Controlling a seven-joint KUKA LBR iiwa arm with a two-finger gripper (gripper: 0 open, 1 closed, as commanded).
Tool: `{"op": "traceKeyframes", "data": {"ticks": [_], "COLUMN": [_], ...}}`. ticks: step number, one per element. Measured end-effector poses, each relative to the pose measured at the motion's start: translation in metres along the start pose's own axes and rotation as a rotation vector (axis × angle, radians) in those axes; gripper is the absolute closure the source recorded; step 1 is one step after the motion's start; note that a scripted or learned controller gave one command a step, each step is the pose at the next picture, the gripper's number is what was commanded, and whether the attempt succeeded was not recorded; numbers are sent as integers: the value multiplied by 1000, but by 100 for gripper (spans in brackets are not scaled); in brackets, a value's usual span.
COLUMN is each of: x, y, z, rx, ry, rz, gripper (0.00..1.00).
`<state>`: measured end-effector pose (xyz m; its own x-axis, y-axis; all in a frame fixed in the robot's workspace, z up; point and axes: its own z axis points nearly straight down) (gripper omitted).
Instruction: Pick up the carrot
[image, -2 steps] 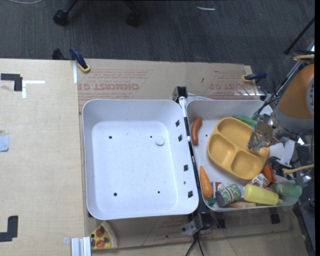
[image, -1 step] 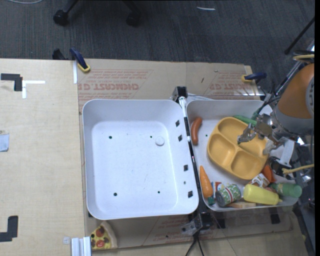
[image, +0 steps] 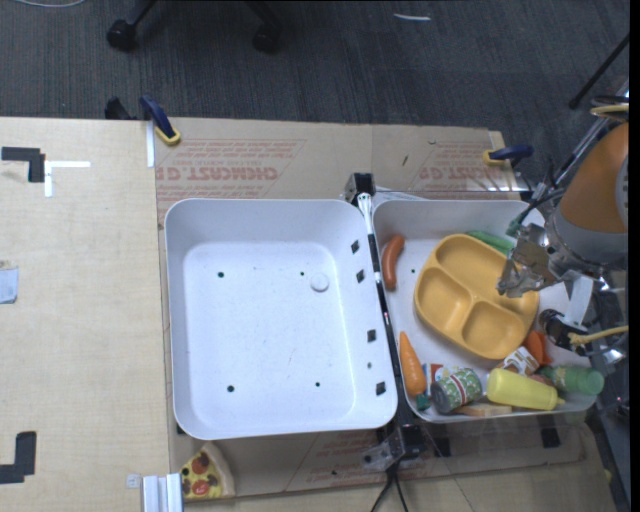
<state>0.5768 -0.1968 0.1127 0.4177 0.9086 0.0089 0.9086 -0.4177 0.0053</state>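
Metal fingers of the end effector (image: 520, 278) hang over the right edge of the yellow divided plate (image: 470, 295) in the right bin (image: 395, 215). From this slanted view I cannot tell how wide they stand, and nothing shows between them, so I judge it empty.

Just past the plate, a green item (image: 492, 240) peeks out behind its far rim, and a red sausage (image: 390, 260) lies along the bin's left wall. The carrot (image: 411, 363) lies at the plate's lower left, close against that same left wall, its tip pointing toward the near corner. It is well apart from the end effector, with the plate between them. Near it crowd a small can (image: 457, 386) and a yellow bottle (image: 521, 390), which probably slid to the near wall because the plate takes up most of the floor. That crowding and the wall beside the carrot would leave little room for fingers, I think.

The arm (image: 592, 190) reaches in from the right, its orange band above the wrist, the wrist pointing down into the bin. The left bin (image: 200, 215) holds one small white disc (image: 319, 283). Both bins sit on cardboard on the counter (image: 70, 330).
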Motion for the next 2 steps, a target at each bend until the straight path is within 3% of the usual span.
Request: {"op": "traceKeyframes", "data": {"ticks": [1, 2], "x": [0, 0], "y": [0, 1], "z": [0, -9], "rx": [0, -1], "ry": [0, 0], "rz": [0, 1], "gripper": [0, 100]}}
